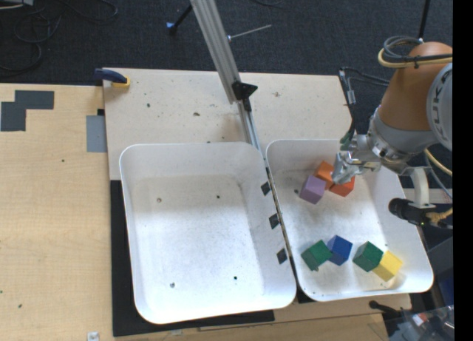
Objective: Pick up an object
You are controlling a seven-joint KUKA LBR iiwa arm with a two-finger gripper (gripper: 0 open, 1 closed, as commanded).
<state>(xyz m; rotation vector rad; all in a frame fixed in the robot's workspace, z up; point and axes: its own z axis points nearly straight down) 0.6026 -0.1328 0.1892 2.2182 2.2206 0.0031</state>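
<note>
Nearest the lens, along the near wall of the right-hand shallow white bin (414, 285), four small blocks lie in a row: a dark green cube (315, 254) touching a blue cube (340, 249), then, a little apart, a second green cube (367, 256) touching a yellow cube (390, 265). Farther back, a purple cube (312, 188) sits just beside an orange block (324, 171), which adjoins a red-orange block (342, 186) at my gripper (344, 171). I cannot tell whether I am spread or closed, nor whether I hold anything. These blocks look light, rigid and smooth-faced, so I judge the grip belongs across two opposite flat sides, square-on; crowded neighbours may slide or block a finger.
</note>
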